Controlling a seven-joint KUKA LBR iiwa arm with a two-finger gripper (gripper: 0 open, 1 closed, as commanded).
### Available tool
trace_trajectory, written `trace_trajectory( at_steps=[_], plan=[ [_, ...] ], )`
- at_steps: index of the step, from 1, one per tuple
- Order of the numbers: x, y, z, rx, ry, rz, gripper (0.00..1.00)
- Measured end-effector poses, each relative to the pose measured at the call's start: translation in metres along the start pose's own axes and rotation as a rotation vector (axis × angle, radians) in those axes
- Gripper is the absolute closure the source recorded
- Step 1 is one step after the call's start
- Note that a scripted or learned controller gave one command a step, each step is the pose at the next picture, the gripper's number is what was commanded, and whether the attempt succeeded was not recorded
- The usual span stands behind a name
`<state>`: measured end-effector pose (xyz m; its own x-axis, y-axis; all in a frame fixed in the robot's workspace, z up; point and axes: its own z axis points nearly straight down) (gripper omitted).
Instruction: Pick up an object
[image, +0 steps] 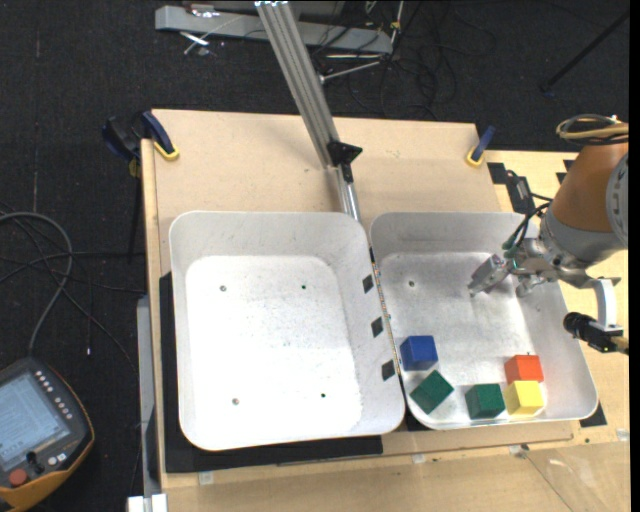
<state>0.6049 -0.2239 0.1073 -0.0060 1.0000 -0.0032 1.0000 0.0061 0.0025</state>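
- Nothing is seen held in the claw (487, 278), poised over the right bin (440, 235); its opening cannot be told.
- Five cubes are clustered well below it: blue cube (419, 350), two green cubes (432, 391), (485, 400), orange cube (524, 368), yellow cube (525, 396).
- A grasp could be spoiled by touching neighbours or the bin wall.

No legible text, labels or nos. anywhere; pendant (35, 430) screen too blurred to read.

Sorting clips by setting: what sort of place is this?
Likely a robotics lab: a robot arm over two white bins on a clamped wooden bench, a teach pendant and loose cables on the floor.
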Motion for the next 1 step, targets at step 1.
trace_trajectory(
  at_steps=[1],
  plan=[
    [-0.0001,0.0546,0.0119,-0.003,0.001,0.002,0.00]
  ],
)
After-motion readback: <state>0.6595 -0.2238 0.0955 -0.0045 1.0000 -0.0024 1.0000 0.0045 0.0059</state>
